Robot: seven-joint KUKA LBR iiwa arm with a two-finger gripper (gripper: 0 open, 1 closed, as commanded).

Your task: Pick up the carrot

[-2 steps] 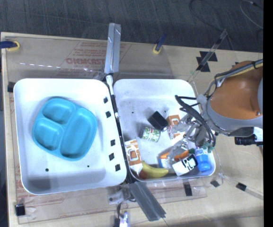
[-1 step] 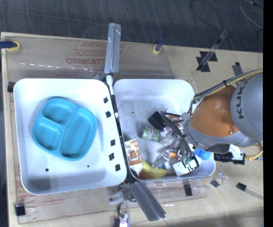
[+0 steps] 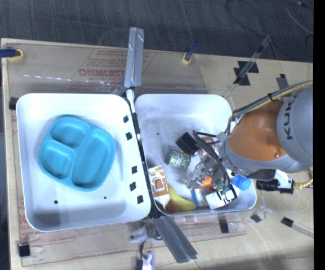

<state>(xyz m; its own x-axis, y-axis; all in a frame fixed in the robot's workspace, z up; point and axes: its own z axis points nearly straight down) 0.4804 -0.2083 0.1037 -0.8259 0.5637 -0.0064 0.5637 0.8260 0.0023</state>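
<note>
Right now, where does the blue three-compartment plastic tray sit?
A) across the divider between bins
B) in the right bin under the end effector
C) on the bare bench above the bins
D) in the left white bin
D: the blue three-compartment plastic tray lies flat inside the left white bin, while the end effector is down among the clutter in the right white bin.

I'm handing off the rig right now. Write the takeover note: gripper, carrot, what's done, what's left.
Gripper: down in the right bin, among the clutter near its front right corner; open or shut cannot be told.
Carrot: a small orange bit shows right by the gripper, mostly hidden; hold not confirmed.
Nearby: banana, small can, carton.
Left bin: blue tray.
Done: reach.
Left: confirm grasp, lift carrot.
</note>
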